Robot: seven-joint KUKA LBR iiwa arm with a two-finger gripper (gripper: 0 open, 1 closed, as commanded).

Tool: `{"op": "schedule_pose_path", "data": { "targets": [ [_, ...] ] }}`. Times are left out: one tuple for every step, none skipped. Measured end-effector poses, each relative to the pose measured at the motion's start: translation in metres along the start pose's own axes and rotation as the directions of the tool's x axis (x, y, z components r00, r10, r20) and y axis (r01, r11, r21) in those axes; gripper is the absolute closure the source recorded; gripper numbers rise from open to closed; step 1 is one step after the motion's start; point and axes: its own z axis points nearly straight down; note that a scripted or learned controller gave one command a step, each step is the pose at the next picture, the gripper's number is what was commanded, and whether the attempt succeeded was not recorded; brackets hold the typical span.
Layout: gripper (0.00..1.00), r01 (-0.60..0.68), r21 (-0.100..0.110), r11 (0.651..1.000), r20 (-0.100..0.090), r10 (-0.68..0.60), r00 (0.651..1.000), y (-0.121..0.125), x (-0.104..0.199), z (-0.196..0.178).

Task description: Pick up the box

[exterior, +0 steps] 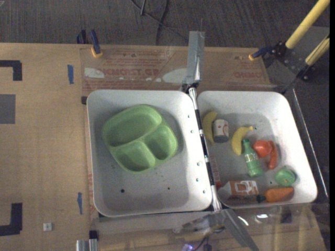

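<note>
Left bin (99,192) on the worktop (42,140): a green divided plate (138,138) lies flat and alone, farthest from the side where the gripper enters, and is judged to be a drop-off site. Right bin (293,114), on the gripper's entry side: loose items are scattered. They include two bananas (209,127) (241,139), a small can (221,130) between them and a green bottle (251,161) lying down. The box (241,188), orange and white, lies flat along the bin's front wall in the corner nearest the left bin, below the bottle. A carrot (278,194) lies just beside it on the entry side. Wall and neighbours probably leave only a top-down approach. How far the gripper is open, and whether it holds anything, cannot be told from this view.
</note>
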Motion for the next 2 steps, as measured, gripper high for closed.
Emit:
{"op": "schedule_pose_path", "data": {
  "targets": [
    [1.0, 0.002, 0.0, 1.0, 0.003, -0.002, 1.0, 0.002, 0.0009, -0.009],
    [1.0, 0.004, 0.0, 1.0, 0.006, -0.004, 1.0, 0.0041, 0.0018, -0.018]
  ]
}}
